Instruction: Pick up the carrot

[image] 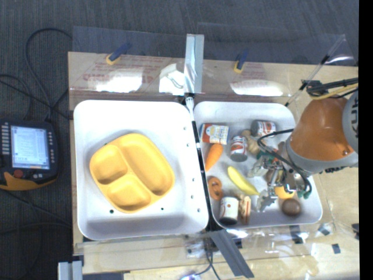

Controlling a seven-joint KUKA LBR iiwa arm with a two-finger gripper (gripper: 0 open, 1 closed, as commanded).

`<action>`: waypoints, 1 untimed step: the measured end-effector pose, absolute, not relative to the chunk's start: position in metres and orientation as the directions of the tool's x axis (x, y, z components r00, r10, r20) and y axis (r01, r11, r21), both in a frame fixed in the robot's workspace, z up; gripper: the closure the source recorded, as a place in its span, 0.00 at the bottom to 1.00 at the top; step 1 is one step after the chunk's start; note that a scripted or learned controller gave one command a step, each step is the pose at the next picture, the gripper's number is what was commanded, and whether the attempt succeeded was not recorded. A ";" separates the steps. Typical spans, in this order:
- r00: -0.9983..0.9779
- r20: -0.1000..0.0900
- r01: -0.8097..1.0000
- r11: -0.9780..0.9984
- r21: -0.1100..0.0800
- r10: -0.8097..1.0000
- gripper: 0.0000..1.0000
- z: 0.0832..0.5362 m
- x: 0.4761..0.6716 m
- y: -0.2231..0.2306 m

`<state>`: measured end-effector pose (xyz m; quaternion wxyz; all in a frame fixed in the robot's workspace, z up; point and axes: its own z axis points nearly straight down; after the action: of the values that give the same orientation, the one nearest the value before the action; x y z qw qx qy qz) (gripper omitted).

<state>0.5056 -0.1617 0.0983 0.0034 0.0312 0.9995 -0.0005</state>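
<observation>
Just carrot (pixel 214 155) against right bin's (pixel 245 105) left wall.

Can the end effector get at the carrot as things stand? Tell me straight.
Probably yes. The carrot lies uncovered by the right bin's left wall, with the end effector across the bin; the wall and a box crowd it.

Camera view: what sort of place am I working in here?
Most likely a robotics lab test bench, not a real kitchen: two white bins holding toy food such as the carrot and a banana, and a teach pendant lying on dark carpet.
</observation>
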 end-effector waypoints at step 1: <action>-0.998 -0.004 0.061 0.998 -0.003 0.061 1.00 0.106 0.505 -0.161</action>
<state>0.5053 -0.1612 0.1062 0.0022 0.0307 0.9995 -0.0015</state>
